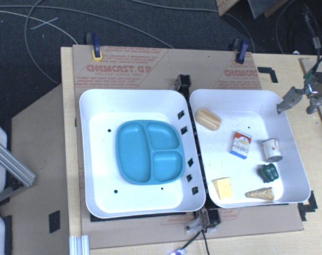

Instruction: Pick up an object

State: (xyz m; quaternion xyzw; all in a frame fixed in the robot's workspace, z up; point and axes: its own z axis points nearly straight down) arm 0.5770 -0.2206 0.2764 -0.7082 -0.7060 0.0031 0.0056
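The bench (49,142) is a pale wooden board over a dark floor with loose cables, and it bears two shallow white bins side by side. The left bin (97,190) holds a blue plate (149,152) with three compartments, smooth and glossy like plastic. The right bin (294,169) holds all the small things I may pick: a tan bread roll (208,119), rounded and matte; a flat red and white carton (240,144); a small shiny can (271,150) lying on its side; a dark green lumpy piece (268,172); a yellow cheese block (222,187); and a thin beige wedge (260,194) near the front wall.

My gripper (298,100) hangs at the far right corner of the right bin, near its rim and well apart from every object. I hold nothing, and I cannot tell how my fingers stand.

I judge that the risks are these: the can may roll away when touched, the wedge is too flat and too near the wall to grasp, and the can and the green piece lie close, so I could push one while reaching the other.
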